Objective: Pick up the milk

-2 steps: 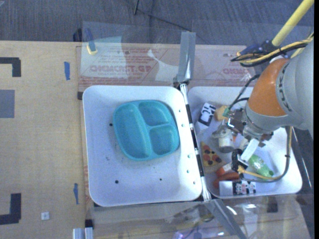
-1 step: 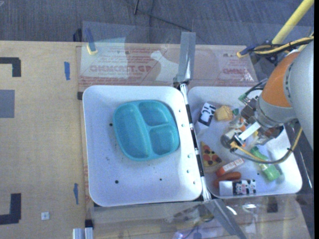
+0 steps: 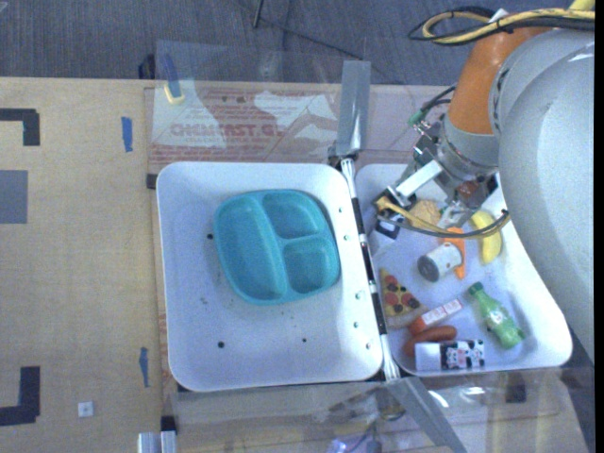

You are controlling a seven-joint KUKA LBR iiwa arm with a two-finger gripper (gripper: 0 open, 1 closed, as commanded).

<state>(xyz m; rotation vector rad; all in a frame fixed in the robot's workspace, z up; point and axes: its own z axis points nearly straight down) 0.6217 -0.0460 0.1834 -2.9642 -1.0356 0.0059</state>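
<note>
Milk pickup, arm parked at the far end of the right bin.

I see the grey arm's two-finger gripper point(image 3: 451, 208) low over the shallow white right-hand bin point(image 3: 547, 333); whether it's parted or closed I cannot tell. The small white milk carton with black cow patches point(image 3: 451, 355) lies flat at the near edge, just below a red sausage point(image 3: 433, 332). I judge it light, stiff, slightly slick; I'd pinch its long sides.

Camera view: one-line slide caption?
KUKA arm's gripper hovers over the right bin of toy food; milk carton lies at its near edge; teal divided plate in left bin.
</note>
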